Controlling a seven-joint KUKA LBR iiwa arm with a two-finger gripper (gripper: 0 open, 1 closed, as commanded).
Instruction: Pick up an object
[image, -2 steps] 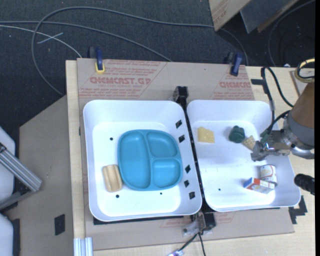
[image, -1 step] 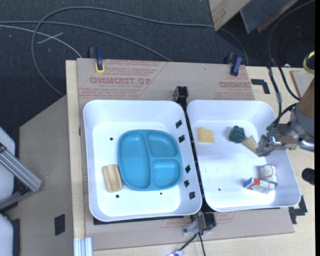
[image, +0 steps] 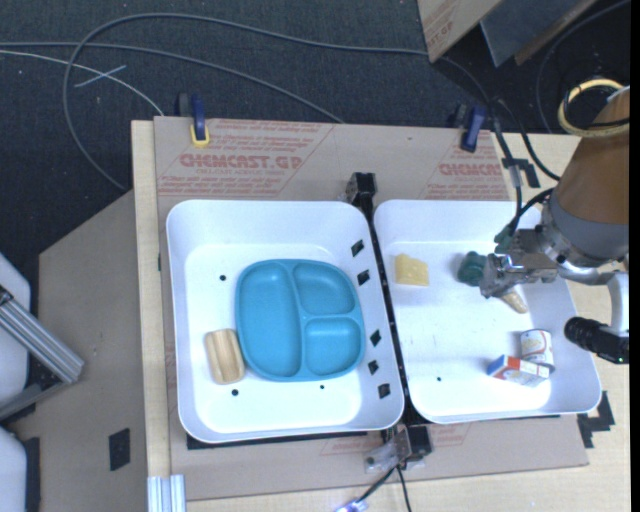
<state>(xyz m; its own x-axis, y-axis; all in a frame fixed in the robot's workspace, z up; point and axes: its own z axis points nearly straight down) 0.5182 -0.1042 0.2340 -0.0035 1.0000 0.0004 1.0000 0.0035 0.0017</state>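
Bins on the worktop (image: 150, 300): in the left bin (image: 190, 400) you see a blue divided plate (image: 298, 318) with a tan bread-like piece (image: 224, 356) touching its left edge. In the right bin (image: 450, 400) you see a yellow block (image: 411, 270) near the divider, a small red, white and blue carton (image: 524, 357) toward the front right, and the gripper (image: 492, 275) low over the bin's rear right. You cannot tell from this view whether its fingers are open or closed.

A single fixed camera looked down at a slant on both bins (image: 190, 300), the arm (image: 600, 190) entering from its right.
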